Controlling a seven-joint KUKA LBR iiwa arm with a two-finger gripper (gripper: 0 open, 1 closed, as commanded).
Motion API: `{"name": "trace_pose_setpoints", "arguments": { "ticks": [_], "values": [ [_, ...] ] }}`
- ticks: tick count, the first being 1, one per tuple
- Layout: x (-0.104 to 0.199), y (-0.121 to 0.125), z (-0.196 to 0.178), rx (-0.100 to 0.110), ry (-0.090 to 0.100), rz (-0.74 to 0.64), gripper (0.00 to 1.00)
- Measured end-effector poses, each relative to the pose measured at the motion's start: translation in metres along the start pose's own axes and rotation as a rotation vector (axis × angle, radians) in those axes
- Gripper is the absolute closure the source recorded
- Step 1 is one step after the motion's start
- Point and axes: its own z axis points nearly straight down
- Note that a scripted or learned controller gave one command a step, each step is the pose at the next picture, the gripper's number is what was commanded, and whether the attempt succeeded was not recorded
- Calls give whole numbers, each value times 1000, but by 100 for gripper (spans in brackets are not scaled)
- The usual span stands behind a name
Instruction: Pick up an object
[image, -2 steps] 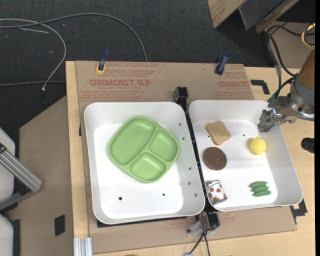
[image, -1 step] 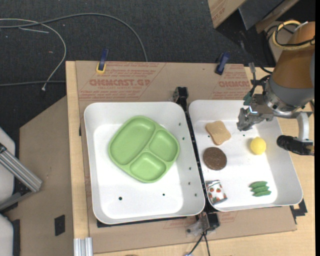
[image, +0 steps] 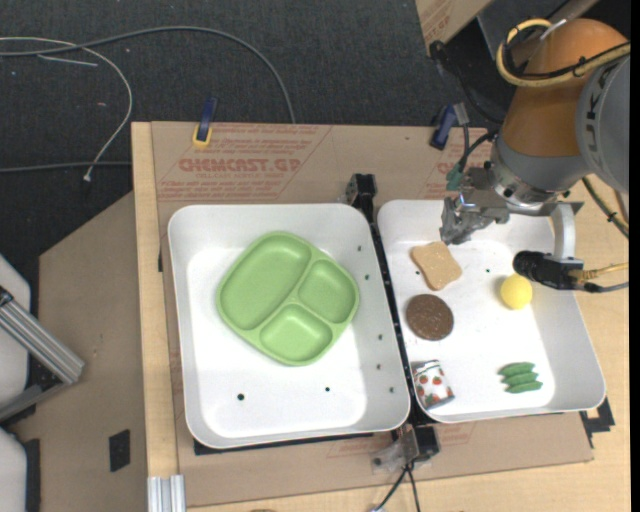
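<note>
Tan toast-shaped slice (image: 436, 264) lies in the right white bin (image: 575, 345), just below the gripper (image: 457, 228) (whether it is released or clenched cannot be told). Below the slice sits a brown round cookie (image: 429, 316); right of it, a yellow lemon-like ball (image: 516, 291). A green divided plate (image: 288, 297) rests in the left bin (image: 200, 330).

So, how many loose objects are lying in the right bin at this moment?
5. The bread slice lies near the gripper, the brown round cookie below it, the small can at the front-left corner, the lemon right, the green pea pods front-right. The arm may hide others.
</note>
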Motion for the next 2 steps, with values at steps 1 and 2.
{"name": "trace_pose_setpoints", "arguments": {
  "ticks": [1, 2],
  "values": [
    [63, 14, 3, 1, -1, 1, 100],
    [106, 23, 3, 1, 0, 2, 100]
  ]
}}
